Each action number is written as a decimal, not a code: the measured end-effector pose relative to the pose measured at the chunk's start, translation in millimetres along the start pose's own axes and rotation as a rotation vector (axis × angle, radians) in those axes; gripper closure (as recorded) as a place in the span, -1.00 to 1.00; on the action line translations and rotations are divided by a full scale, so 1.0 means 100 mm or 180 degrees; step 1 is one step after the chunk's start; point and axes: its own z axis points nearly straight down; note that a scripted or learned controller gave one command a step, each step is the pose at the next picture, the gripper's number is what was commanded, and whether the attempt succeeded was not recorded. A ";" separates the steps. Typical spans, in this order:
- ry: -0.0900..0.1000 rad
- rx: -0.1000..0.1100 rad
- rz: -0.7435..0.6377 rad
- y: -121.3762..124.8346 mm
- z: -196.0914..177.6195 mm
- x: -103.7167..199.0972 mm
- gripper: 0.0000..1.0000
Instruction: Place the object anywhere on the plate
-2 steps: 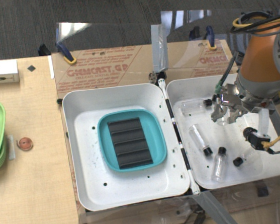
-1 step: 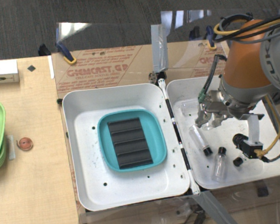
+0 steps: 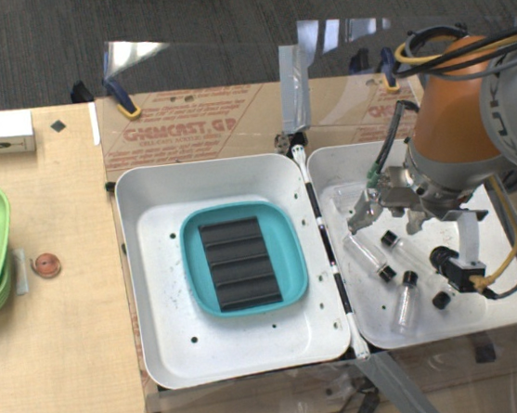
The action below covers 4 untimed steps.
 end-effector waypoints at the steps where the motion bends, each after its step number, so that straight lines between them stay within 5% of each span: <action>1: -0.0006 -0.0004 0.0134 0.01 -1.67 -0.36 -1.00; 2: -0.0006 0.0001 0.0350 0.65 -1.97 -0.96 -1.00; 3: -0.0003 0.0000 0.0086 1.34 -2.41 -1.41 -1.00; 4: -0.0003 -0.0005 0.0333 1.52 -2.41 -1.52 -1.00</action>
